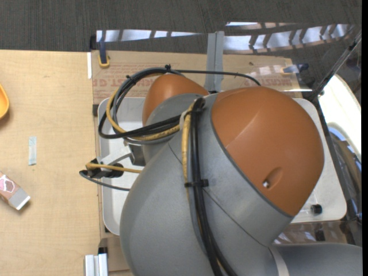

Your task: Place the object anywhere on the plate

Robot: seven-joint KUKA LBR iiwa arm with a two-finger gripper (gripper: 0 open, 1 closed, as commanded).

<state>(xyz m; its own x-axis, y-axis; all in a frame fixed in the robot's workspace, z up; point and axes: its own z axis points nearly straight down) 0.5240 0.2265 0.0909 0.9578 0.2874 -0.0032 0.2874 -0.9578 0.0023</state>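
Observation:
My grey arm [172, 211], with its large orange joint covers [264, 137], hangs over both white bins and hides most of their floors. It reaches down over the left bin [110, 211]. A dark part of my gripper [135, 152] pokes out from under the arm, above that bin's left half. Whatever lies beneath the arm in the bins is covered.
Black and yellow cables [115, 125] loop out from the wrist over the left bin's rim. On the wooden bench to the left lie a small grey strip [32, 151], a pink and white packet [12, 192] and an orange item [3, 103]. The right bin's rim [333, 194] shows at the right.

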